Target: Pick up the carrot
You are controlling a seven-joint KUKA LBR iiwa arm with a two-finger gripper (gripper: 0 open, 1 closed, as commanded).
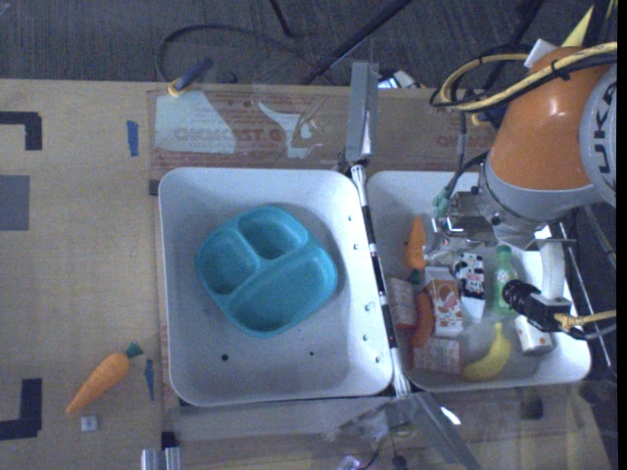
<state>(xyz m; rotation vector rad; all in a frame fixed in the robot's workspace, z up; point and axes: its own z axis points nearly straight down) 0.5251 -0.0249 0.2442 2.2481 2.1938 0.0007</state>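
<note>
While the gripper (453, 225) hovers over the right white bin (573, 370), whether it is parted or clenched I cannot tell. Just to its left lies the small orange tapered carrot (417, 242), apparently plastic: light, stiff, likely slick. Best taken across its thicker middle. Glossy cartons (443, 306) and a yellow banana (490, 356) crowd below.

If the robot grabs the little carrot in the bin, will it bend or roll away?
The carrot looks like a hard toy, so it probably stays stiff. Its round, tapered body could slip between the fingers or roll in a curve if nudged. It lies against the right bin's wall, which may block rolling that way.
</note>
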